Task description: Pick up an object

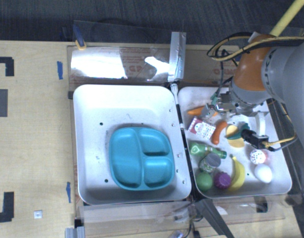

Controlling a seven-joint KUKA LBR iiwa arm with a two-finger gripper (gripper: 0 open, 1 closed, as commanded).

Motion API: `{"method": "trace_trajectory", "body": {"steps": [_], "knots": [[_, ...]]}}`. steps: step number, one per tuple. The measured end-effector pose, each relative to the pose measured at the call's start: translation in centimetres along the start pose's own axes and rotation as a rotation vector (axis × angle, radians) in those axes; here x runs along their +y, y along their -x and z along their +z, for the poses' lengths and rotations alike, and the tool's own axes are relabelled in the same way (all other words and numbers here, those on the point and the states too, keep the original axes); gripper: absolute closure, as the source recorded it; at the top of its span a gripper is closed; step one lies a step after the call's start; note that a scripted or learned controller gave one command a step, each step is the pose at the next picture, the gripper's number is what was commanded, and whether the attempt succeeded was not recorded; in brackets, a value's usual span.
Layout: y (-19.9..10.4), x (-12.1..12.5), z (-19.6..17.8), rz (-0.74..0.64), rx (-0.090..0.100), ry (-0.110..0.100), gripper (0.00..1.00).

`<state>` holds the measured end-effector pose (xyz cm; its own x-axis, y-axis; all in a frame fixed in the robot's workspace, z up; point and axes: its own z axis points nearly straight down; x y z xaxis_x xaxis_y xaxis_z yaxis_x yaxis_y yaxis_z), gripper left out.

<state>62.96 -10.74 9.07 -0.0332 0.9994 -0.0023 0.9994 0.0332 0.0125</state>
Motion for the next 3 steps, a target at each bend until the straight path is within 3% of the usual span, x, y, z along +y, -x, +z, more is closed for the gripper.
{"method": "trace_trajectory", "body": {"steps": [1, 2, 3], "knots": [[5.3, -5.8, 0.3, -0.246, 0.002, -0.011, 0.00], [5.3, -5.5, -0.9, -0.246, 0.000, -0.002, 1.00], [1.8, -4.6, -10.5, -0.148, 0.002, -0.005, 1.00]]}}
